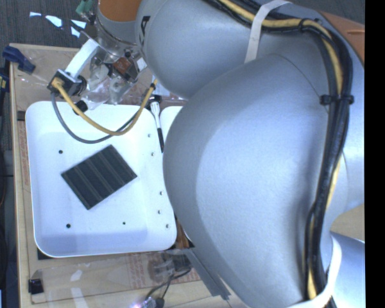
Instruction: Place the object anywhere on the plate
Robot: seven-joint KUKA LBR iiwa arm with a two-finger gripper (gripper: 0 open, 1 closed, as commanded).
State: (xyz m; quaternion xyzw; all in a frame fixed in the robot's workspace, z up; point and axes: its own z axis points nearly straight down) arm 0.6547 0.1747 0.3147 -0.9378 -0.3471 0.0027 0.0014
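Hovering over the far rim of the left bin [38, 172], the gripper [109, 76] is tangled in cable and glare, so whether it grips anything cannot be told. Below and slightly left of it, on the bin floor, lies a dark ribbed slab [99, 176], long axis slanting up to the right. Whether that slab is the plate or the object is unclear; the arm [256, 172] hides the right bin.

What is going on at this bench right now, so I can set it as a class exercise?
A grey robot arm reaches in from the right, its bulk covering most of the right bin. Its claw sits over the far edge of the left white bin, a yellow cable looping below it. A dark ribbed flat piece lies on that bin's floor, apart from the claw. No plate can be made out.
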